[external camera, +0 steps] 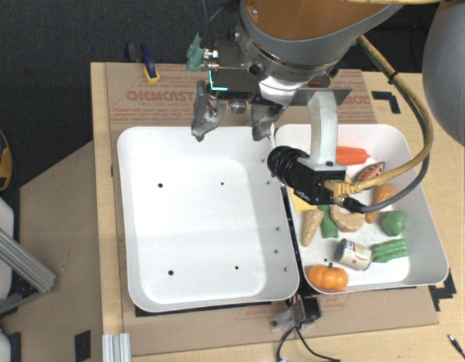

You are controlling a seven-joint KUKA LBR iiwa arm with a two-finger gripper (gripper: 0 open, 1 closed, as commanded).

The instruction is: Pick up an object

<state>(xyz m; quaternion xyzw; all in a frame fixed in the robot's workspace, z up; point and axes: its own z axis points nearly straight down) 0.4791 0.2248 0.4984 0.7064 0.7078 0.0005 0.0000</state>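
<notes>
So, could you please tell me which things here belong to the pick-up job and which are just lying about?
Part of the job:
- gripper, open, above the left bin's far rim
- right bin items: carrot, small pumpkin, green pepper, can

Just lying about:
- blue and yellow clamp
- cardboard sheet under the bins

**Bench surroundings beyond the bins**

A tan cardboard sheet (104, 202) printed with red lettering covers the bench. At its far left corner a blue and yellow clamp (147, 61) grips the edge. Grey aluminium framing (17, 266) runs diagonally past the sheet's left edge. Dark carpet (51, 21) lies beyond.
</notes>
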